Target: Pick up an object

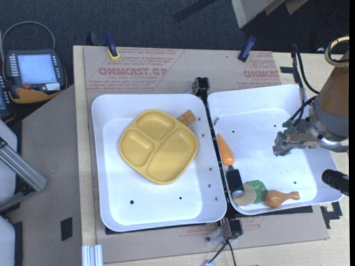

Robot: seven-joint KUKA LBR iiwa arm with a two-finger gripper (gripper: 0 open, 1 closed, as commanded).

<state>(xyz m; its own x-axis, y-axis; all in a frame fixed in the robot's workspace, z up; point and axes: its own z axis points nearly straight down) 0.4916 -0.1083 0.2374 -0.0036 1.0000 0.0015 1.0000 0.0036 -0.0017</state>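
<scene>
- Down at the near edge of the right bin (260,101) there's a toy drumstick (280,197), long axis left-right, bone end pointing right, next to a green piece (258,187) and a tan disc (247,195).
- Gripper (287,143) hovers over the bin's right half, well apart from the drumstick, nothing between the fingers; honestly can't tell if they're spread or closed.
- Arm comes in from the right, orange band above the wrist.
- Orange carrot (224,149) lies along the bin's left wall.
- Yellow divided plate (159,146) sits in the left bin (111,165).

Divided plate (158,146) in left bin (105,165); carrot (224,149), drumstick (282,197) in right bin (260,98).
</scene>
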